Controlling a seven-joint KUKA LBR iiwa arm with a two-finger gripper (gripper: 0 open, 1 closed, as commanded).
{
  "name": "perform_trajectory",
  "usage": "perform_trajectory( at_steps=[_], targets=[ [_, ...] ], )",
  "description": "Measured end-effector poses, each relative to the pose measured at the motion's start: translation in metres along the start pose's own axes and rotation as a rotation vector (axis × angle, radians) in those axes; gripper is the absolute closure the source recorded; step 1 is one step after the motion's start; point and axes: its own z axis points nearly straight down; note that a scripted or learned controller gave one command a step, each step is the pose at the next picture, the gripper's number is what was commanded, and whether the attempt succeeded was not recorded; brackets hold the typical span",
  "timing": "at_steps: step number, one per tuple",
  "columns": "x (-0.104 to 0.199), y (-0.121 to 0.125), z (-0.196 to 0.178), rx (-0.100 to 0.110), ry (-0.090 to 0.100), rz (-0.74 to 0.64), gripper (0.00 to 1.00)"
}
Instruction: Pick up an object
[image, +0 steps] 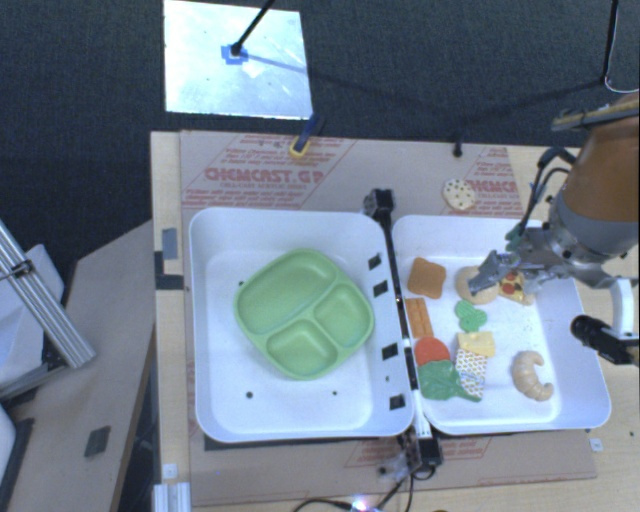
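the arm (600, 190) bends down over the right bin (590, 400), its claw (497, 275) low beside the round cookie (476, 285), grip unclear.

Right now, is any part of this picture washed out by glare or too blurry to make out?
In the camera view, the shiny metal sheet at top glares pale; the white bins look bright but readable; the toy foods are small and slightly soft, like the croissant.

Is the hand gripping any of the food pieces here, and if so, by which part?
It cannot be told. The hand sits low over the round cookie in the right bin, but the view is too blurred to show anything between its tips.
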Motion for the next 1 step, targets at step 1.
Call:
perform_trajectory(
  at_steps=[1],
  targets=[
    [0.0004,0.0022,-0.0071,-0.013,-0.002,-0.002,0.00]
  ],
)
